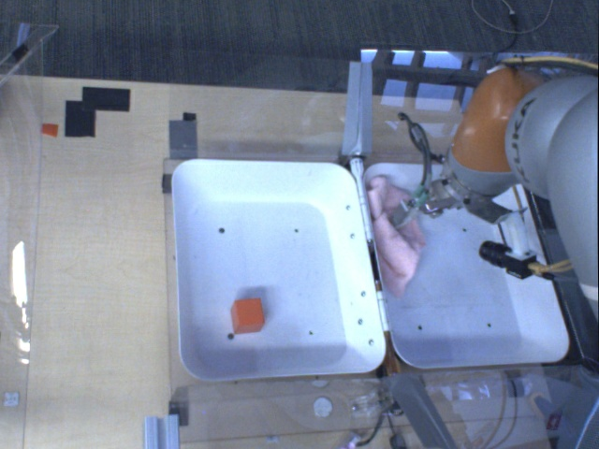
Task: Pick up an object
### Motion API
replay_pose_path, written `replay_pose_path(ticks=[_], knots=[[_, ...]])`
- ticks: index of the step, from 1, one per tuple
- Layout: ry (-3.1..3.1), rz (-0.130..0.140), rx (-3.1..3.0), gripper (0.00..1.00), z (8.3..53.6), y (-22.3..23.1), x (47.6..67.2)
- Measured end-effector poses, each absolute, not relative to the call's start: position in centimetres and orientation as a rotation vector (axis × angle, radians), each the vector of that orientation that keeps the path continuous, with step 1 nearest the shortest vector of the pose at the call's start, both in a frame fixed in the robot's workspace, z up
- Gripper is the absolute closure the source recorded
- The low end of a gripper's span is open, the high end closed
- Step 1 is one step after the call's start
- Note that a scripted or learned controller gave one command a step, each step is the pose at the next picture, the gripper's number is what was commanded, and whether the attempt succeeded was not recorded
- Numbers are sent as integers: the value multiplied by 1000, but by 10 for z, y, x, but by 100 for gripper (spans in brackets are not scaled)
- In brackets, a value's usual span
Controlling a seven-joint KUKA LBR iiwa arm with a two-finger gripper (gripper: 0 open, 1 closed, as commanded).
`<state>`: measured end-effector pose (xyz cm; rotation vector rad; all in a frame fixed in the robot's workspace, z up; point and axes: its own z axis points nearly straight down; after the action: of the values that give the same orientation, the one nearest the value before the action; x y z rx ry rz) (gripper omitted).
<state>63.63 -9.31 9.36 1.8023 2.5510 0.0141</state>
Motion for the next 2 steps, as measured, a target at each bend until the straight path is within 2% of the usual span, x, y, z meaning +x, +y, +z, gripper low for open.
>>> replay_pose_path(ticks=[1, 2], knots=[[2683, 15, 1588, 0, 95, -93, 641], [2715, 17, 1525, 0, 95, -92, 624]])
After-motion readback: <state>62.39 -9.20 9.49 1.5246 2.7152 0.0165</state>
